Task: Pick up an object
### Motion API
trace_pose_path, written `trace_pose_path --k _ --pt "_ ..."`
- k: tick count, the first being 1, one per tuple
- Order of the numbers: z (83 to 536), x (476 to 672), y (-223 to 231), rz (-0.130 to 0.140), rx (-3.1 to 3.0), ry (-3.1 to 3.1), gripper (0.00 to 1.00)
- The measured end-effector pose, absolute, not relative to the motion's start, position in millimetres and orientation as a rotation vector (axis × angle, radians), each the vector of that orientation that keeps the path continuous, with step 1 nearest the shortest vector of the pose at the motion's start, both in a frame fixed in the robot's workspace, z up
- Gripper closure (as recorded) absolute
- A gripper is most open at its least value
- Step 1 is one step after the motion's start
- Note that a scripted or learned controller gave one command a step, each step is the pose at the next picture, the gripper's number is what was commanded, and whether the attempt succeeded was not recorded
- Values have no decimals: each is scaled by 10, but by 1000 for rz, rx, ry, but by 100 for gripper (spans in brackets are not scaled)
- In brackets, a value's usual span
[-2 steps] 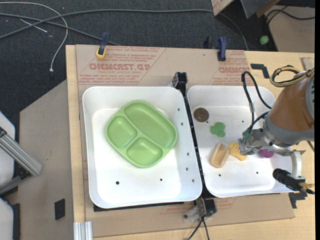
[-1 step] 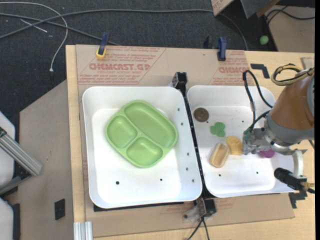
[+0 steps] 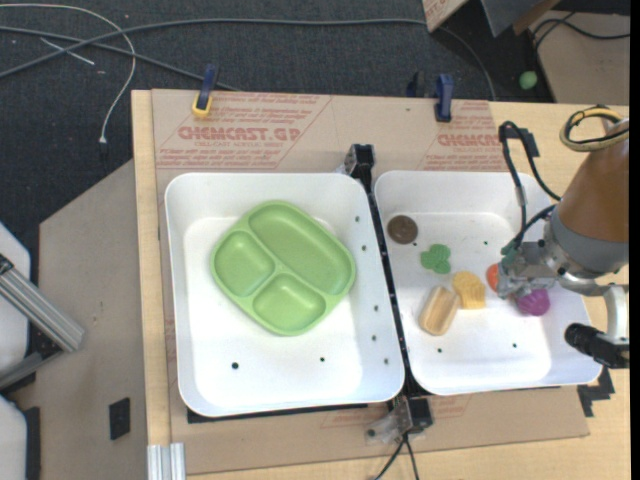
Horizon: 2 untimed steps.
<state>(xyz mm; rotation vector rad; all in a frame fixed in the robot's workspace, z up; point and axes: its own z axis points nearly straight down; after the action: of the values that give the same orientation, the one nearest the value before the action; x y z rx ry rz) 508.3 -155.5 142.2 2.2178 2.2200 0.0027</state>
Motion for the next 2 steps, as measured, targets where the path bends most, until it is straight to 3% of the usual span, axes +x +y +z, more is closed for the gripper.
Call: trace_pose_path --k 2 --pt "2545 5190 -1727 5 2215 2217 100"
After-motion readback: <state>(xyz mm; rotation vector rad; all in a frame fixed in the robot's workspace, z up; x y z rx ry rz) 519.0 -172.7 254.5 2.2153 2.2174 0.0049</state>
